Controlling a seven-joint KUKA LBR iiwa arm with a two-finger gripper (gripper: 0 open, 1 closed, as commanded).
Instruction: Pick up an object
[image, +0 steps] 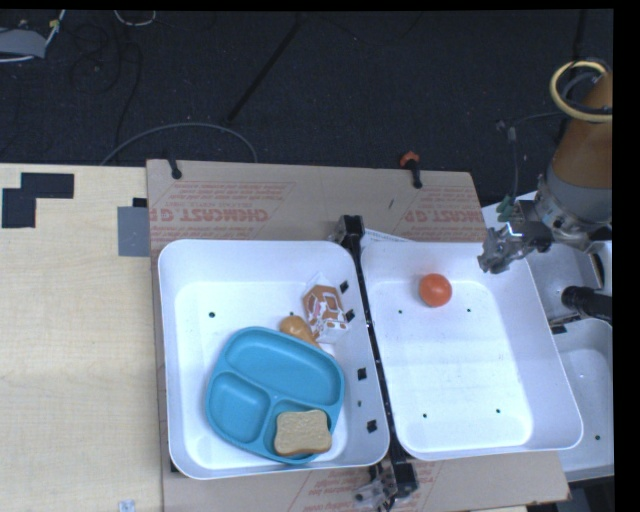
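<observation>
A small orange-red ball (435, 290) lies near the back of the right bin (520, 400). In the left bin (190, 290) a blue divided plate (262, 385) carries a slice of toast (302, 432) at its near right corner. A wrapped snack packet (325, 306) and a small orange-brown lump (296, 327) sit just behind the plate. My gripper (497, 253) hangs over the right bin's far right rim, to the right of the ball and apart from it. Nothing shows between its fingers.
A cardboard sheet (300, 205) lies under both bins, with clamps at its back edge. A black divider (365, 340) runs between the bins. Pale wooden bench top (70, 340) lies to the left. White equipment (600, 330) sits right of the right bin.
</observation>
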